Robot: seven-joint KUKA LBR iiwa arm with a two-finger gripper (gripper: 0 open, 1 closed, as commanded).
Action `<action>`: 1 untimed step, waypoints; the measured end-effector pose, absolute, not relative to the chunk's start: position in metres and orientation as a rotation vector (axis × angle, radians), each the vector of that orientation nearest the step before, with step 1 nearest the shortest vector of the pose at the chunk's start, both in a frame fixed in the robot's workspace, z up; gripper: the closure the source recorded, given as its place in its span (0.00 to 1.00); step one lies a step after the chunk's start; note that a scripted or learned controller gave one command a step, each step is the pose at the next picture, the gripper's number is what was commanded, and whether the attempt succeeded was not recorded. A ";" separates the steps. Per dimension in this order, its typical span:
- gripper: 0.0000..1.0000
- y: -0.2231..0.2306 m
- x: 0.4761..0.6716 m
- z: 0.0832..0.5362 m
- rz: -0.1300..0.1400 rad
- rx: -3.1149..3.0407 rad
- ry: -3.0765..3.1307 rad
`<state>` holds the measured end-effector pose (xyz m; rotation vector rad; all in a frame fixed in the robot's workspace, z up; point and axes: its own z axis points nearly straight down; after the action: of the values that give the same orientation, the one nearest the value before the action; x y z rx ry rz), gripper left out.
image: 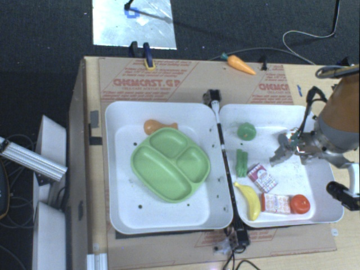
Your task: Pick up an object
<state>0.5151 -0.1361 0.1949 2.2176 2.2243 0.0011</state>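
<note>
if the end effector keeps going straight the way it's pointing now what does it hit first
Its tips point down and toward the left side of the right bin. First in that line is probably the pink-and-white packet, though height above the bin floor is unclear.

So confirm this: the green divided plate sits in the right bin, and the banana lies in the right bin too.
Not quite. The camera view shows the green divided plate in the left bin, not the right one. The banana does lie in the right bin.

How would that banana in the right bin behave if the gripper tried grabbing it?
The banana looks like smooth moulded plastic, so probably light and stiff, perhaps slippery. Its curved shape may pivot or spin when pushed. It lies against the bin wall, which could hinder the gripper.
</note>
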 end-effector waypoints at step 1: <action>0.00 -0.161 0.584 0.084 0.001 2.217 2.224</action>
<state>0.5840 -0.1612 0.0843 2.2168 2.2238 0.0007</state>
